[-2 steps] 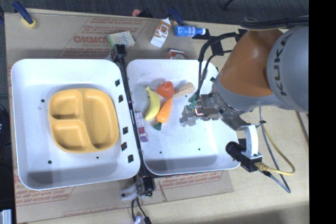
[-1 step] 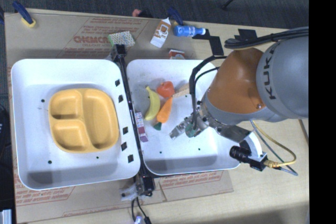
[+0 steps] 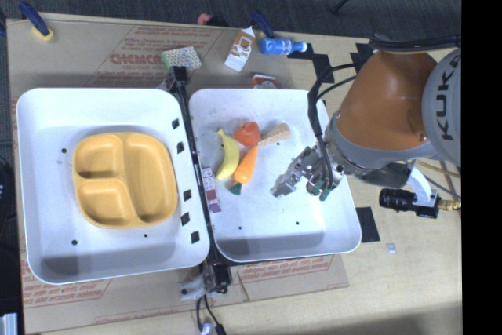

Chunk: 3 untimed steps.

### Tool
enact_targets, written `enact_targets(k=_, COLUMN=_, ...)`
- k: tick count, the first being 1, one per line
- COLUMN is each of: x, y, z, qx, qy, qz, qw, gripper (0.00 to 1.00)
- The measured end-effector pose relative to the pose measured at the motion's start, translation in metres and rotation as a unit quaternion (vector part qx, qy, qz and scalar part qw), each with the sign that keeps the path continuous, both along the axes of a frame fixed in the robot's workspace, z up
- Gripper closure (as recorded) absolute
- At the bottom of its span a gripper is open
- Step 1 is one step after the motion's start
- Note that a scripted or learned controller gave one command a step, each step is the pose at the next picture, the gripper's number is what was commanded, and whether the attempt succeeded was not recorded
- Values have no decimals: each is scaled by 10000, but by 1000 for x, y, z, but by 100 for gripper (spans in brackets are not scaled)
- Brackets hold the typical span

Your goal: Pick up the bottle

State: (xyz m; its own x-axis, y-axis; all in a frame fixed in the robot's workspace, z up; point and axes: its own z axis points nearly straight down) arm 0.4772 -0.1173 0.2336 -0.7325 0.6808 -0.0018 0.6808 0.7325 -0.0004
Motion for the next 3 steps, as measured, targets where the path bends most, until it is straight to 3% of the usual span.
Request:
enact_targets(k=1, x=-1, y=24, z=-78, qx=13, qy=25, qz=2167, qw=9762, gripper=100)
enact_targets(k=2, x=0, y=-42, z=21, qx=-5, qy=2, qz=3530, qw=9356, gripper=100)
enact_targets(k=3, x=-1, y=-67, z=-42, qx=13, qy=20, qz=4562, qw=8899, gripper=100)
